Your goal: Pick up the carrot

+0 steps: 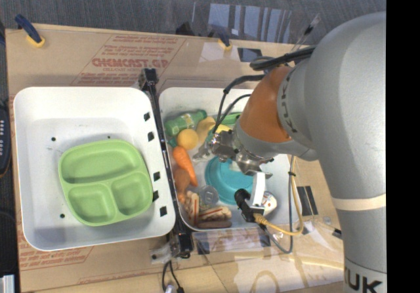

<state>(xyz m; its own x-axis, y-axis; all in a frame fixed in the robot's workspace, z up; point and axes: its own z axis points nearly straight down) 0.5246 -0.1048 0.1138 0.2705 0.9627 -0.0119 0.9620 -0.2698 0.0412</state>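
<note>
The orange carrot lies at a slant in the right bin, close to its left wall, tip pointing toward the front. My gripper hangs low over the middle of that bin, just to the right of the carrot and a little above it, beside a yellow lemon. The arm's orange band and grey body cover the bin's right half. Nothing of the carrot appears inside the gripper.
Around the carrot sit a green bottle-like item, a teal bowl, a small grey can, a brown piece and a sandwich-like item. The left bin holds a green divided plate.
</note>
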